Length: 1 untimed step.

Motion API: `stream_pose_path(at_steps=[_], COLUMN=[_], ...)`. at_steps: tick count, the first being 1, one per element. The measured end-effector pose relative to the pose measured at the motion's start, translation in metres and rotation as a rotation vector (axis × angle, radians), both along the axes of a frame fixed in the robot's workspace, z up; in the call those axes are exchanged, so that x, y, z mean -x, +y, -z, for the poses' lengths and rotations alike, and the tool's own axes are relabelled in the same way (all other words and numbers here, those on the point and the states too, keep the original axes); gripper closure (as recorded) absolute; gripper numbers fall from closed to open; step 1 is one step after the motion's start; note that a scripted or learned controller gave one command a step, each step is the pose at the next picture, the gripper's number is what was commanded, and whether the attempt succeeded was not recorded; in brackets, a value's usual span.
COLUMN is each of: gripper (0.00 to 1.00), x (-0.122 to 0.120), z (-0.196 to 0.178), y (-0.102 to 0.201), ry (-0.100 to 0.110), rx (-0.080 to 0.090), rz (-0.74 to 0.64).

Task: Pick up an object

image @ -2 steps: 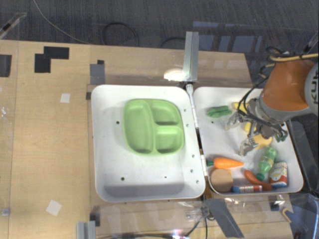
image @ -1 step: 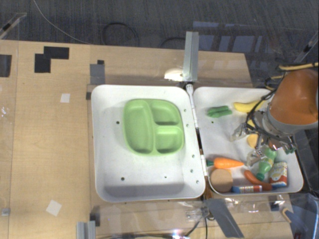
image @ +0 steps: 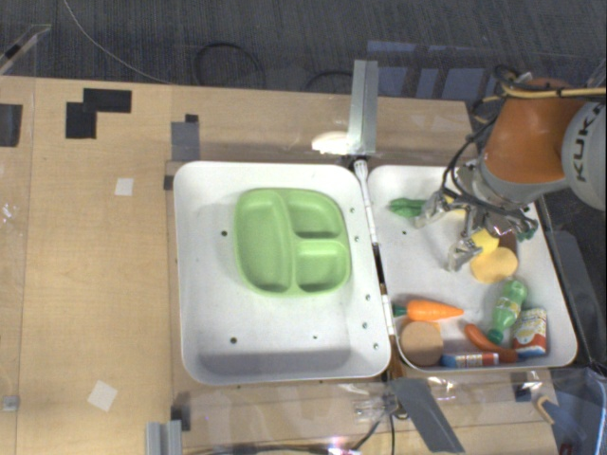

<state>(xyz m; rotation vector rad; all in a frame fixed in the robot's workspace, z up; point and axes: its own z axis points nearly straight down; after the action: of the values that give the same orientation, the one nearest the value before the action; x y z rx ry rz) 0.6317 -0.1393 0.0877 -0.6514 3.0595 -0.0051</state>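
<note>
Candidate objects for the pick lie in the right shallow white bin (image: 560, 297), most of them crowded along its lower edge: a rounded pale yellow item (image: 494, 266) just below the gripper (image: 476, 240), a green plastic bottle (image: 506, 308), an orange toy carrot (image: 432, 308), a tan rounded block (image: 423, 340), a red chilli-shaped piece (image: 480, 337), a small red-and-white can (image: 531, 330) and a flat marker-like stick (image: 470, 358). A small green leafy item (image: 410, 208) rests apart, near the upper left of the bin. The gripper hangs low over the yellow item, and whether its claw is released or clenched cannot be told from this view, since the wrist and cabling cover the fingertips. Risk: a descent slightly off centre is likely to roll or push the rounded yellow item toward the bottle instead of enclosing it; a closure may also catch only an edge and slip on lifting. Contact between fingertips and yellow item cannot be confirmed. The orange band of the arm (image: 531, 140) hides the upper right corner of the bin. The left shallow white bin (image: 204, 349) holds a green sectioned plastic tray (image: 289, 240), well apart from the gripper.
</note>
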Motion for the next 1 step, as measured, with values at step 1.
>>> stream_pose_path(at_steps=[1], gripper=[0.00], x=[0.0279], z=[-0.0001], y=[-0.0356], ry=[0.002], rx=[0.002], rz=[-0.122])
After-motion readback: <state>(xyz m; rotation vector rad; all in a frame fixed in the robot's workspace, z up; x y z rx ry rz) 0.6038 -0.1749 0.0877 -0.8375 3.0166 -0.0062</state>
